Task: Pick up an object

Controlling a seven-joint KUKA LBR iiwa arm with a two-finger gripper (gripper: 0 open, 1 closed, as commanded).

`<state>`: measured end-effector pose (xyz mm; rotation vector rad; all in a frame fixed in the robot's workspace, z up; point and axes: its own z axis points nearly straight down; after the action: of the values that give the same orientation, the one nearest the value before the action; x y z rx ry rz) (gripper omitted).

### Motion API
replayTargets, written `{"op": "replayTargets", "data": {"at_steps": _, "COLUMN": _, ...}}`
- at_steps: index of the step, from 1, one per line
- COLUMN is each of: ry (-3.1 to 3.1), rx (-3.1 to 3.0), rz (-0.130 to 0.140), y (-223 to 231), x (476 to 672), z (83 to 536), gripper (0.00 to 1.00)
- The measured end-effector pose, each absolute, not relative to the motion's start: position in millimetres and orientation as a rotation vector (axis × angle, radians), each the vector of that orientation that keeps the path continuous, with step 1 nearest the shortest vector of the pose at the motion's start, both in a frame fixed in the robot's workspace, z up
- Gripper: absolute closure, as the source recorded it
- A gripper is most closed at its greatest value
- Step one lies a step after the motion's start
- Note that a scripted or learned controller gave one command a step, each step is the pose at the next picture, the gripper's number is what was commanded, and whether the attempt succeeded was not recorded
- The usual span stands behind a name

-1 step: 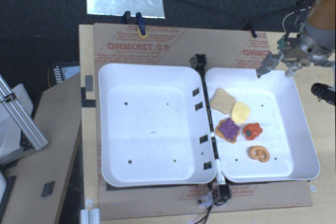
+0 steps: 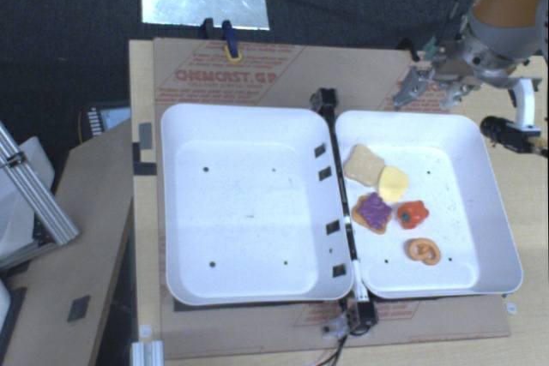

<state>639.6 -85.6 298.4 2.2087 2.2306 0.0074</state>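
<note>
Two shallow white bins sit side by side on a bench, seen from above at a slant. Nearest the viewer in the right bin (image 2: pixel 489 184), toward 6 o'clock, lies a small pretzel-like ring (image 2: pixel 424 251). Just beyond it, a red pepper-shaped toy (image 2: pixel 413 213) sits at the bin's centre, with a purple-topped toast slice (image 2: pixel 373 213) beside it at 9 o'clock. Farther back, a yellow piece (image 2: pixel 394 183) touches a tan bread slice (image 2: pixel 364 165).

Farthest away, at 12 o'clock beyond the bin's rear rim, the gripper (image 2: pixel 420 87) hangs above the bench. Whether it is released or clenched cannot be told, and nothing is visibly held.

The four clustered items sit close together, so a descent there would likely strike two at once or nudge one aside. The flat slices probably offer little edge to pinch. The ring, standing apart, looks the safer target.
</note>
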Motion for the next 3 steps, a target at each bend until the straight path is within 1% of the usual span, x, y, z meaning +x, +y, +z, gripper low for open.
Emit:
{"op": "replayTargets", "data": {"at_steps": 1, "ry": 2.231, "rx": 2.203, "rz": 0.016, "y": -11.8, "x": 634.2, "z": 373.7, "gripper": 0.00}}
{"op": "replayTargets", "data": {"at_steps": 2, "ry": 2.221, "rx": 2.205, "rz": 0.022, "y": 4.0, "x": 590.2, "z": 498.0, "gripper": 0.00}}
{"op": "replayTargets", "data": {"at_steps": 3, "ry": 2.228, "rx": 2.207, "rz": 0.008, "y": 3.0, "x": 591.6, "z": 500.6, "gripper": 1.00}}
